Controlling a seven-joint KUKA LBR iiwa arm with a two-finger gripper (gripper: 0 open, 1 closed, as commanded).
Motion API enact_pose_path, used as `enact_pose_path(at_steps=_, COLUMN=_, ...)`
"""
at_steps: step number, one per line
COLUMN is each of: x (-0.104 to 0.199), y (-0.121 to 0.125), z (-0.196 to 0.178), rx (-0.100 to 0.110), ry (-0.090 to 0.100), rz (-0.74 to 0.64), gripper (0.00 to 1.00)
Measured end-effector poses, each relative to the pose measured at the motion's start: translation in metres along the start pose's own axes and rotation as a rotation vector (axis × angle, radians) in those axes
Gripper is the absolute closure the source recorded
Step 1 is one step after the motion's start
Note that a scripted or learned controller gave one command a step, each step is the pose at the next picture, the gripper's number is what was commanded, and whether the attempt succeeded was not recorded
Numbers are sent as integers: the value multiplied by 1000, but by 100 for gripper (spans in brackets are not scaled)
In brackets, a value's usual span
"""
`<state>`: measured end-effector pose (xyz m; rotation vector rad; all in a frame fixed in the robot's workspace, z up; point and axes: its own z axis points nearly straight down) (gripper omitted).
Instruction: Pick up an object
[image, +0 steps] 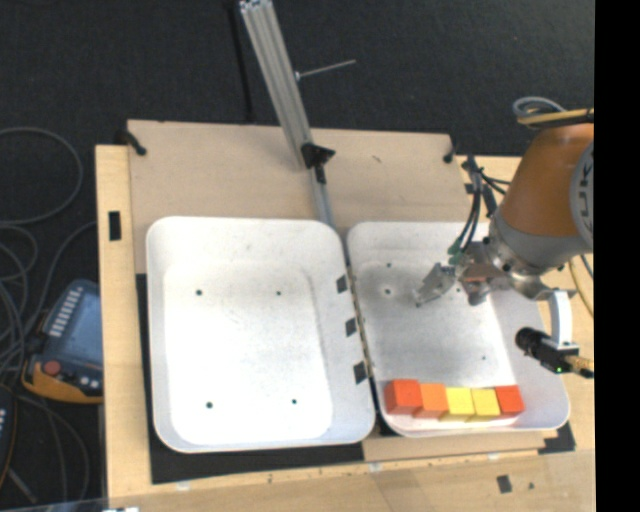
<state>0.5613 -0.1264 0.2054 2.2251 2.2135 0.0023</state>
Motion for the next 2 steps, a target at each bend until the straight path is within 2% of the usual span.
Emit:
enact_pose_path(at_steps=1, x=-36, y=18, z=110, rx=-1, ry=-2, rz=-3, gripper=0)
enact_pose_path(at_steps=2, x=-14, y=-12, z=50, rx=-2, ry=0, rz=-6, gripper=0)
